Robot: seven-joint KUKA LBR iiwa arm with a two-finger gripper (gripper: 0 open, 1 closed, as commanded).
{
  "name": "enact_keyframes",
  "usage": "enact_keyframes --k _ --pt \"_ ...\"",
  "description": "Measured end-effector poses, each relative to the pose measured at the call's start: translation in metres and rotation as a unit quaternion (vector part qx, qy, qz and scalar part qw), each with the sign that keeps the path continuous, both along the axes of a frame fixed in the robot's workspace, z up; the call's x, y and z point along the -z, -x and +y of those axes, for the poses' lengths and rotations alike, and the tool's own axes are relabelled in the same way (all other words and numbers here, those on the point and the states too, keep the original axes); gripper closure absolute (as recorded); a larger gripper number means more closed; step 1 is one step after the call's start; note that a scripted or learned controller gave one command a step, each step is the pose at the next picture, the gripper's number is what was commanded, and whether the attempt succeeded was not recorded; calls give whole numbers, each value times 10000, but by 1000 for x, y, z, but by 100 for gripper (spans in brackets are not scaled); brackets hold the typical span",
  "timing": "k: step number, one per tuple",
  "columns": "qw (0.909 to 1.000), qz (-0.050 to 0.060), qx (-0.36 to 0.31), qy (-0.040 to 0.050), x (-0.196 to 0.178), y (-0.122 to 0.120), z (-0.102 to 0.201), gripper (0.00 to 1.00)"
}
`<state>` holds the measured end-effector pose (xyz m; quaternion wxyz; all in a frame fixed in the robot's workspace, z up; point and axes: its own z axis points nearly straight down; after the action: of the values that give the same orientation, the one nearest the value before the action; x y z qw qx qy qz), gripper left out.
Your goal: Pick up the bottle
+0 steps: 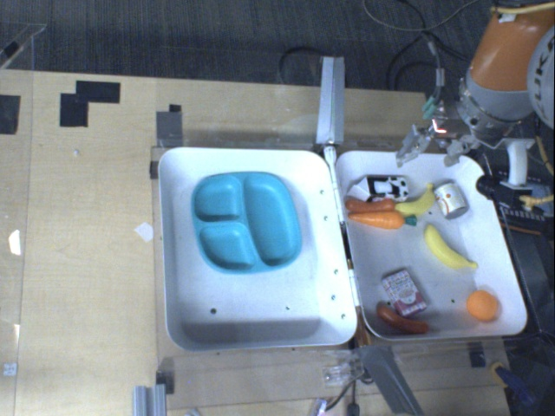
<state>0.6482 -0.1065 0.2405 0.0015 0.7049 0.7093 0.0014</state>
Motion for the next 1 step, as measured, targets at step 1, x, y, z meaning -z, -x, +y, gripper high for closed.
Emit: enact_keyframes --k 1 --pt "9999 -8 -126 4 24 11 -6 0"
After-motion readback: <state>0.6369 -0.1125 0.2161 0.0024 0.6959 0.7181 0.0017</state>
